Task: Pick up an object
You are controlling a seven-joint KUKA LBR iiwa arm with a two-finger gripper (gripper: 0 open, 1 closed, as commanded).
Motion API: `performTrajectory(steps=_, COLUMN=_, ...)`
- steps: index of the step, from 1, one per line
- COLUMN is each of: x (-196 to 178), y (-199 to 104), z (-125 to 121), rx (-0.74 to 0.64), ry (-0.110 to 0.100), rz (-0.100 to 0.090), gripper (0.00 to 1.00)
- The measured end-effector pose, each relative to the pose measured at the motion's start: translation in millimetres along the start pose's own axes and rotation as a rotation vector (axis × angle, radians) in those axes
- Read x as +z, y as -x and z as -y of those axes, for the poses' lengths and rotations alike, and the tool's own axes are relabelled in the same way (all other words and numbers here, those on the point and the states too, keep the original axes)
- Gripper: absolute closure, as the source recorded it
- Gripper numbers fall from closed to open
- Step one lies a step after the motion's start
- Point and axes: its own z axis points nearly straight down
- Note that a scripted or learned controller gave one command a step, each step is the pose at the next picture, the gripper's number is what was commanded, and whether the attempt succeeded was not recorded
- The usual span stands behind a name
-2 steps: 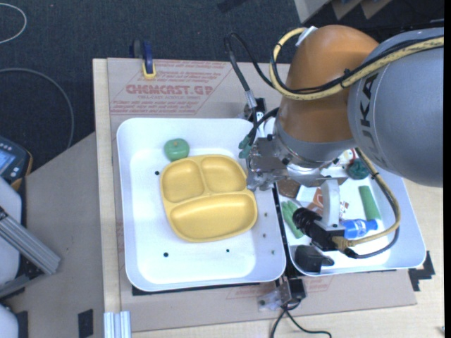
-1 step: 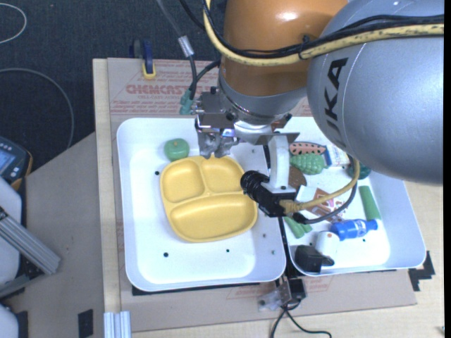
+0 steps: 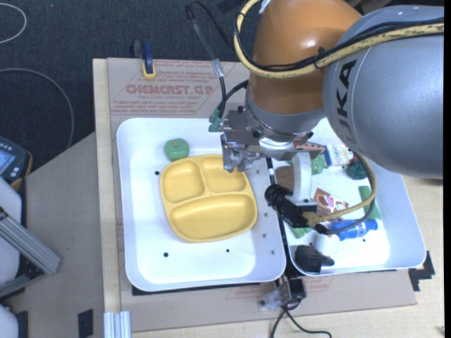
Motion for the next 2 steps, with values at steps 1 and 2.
performTrajectory(steps=1, x=10, y=-64, z=39, rx=-0.012, ry=0.001, rz=-0.003, gripper=1.00)
performTrajectory(steps=2, x=136, y=-71, z=-40, rx=-0.003, ry=0.002, rz=0.001, gripper=1.00)
